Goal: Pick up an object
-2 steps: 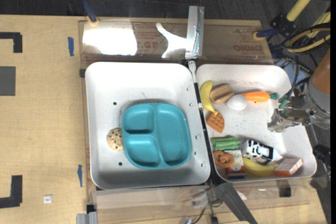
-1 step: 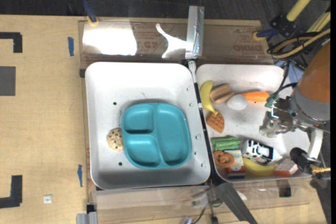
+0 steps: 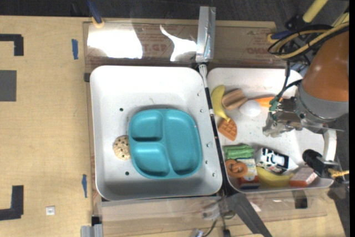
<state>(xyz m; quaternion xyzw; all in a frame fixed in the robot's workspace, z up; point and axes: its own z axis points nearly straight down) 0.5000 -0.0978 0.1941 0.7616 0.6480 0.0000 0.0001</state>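
Hovering over the right bin [image 3: 244, 76], the gripper [image 3: 275, 122] sits above a bare patch of white floor, and whether it is spread or closed cannot be told from this angle; nothing visibly sits in its grasp. Candidate objects lie around it: a white egg-like item [image 3: 250, 109] and an orange carrot-like piece [image 3: 265, 100] just to its left, a black-and-white item [image 3: 274, 159] near it on the front side. Further left are a tan bread-like piece [image 3: 233, 99], a banana [image 3: 217, 101] along the bin wall, and a waffle-like wedge [image 3: 228, 129]. A second banana [image 3: 273, 177] lies at the front edge.

Left bin [image 3: 105, 119]: teal divided tray [image 3: 164, 142], cookie [image 3: 121, 147] touching its left side.

Bins rest on a light wooden bench [image 3: 39, 119] marked with black and blue tape; dark floor beyond.
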